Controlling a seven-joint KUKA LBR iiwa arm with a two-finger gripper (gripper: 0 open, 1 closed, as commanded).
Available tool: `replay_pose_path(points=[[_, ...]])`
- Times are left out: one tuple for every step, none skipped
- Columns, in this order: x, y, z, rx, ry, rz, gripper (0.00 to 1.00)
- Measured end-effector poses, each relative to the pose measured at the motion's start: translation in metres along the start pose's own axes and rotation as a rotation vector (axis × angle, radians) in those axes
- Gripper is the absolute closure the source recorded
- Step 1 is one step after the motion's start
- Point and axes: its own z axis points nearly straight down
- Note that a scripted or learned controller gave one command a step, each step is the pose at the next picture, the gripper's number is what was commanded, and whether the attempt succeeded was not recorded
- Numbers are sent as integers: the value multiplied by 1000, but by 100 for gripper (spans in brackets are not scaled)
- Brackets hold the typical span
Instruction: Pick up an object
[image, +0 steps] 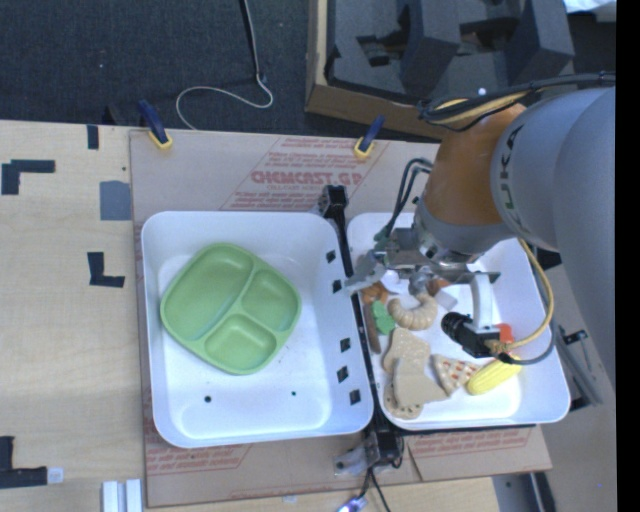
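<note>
The right bin (545, 400) holds several toy foods. A tan curved pastry (415, 316) lies near its left wall, with a small brown piece (373, 294) and a green piece (383, 323) beside it. Below them lie pale bread slices (407, 371), a pizza wedge (455, 373) and a yellow corn cob (493, 377). My gripper (408, 283) hangs low over the bin's upper left part, right above the pastry and the brown piece. Nothing can be seen held in it. The wrist hides the bin's far part.
The left bin (175, 405) holds a green divided plate (231, 307) in its upper left. A black divider strip (343, 262) runs between the bins. The grey and orange arm (520, 170) covers the right bin's top right corner.
</note>
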Motion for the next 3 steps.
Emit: replay_pose_path(points=[[-84, 48, 72, 2, -4, 6, 0], [-110, 38, 89, -18, -6, -2, 0], [-86, 15, 101, -14, -3, 2, 0]])
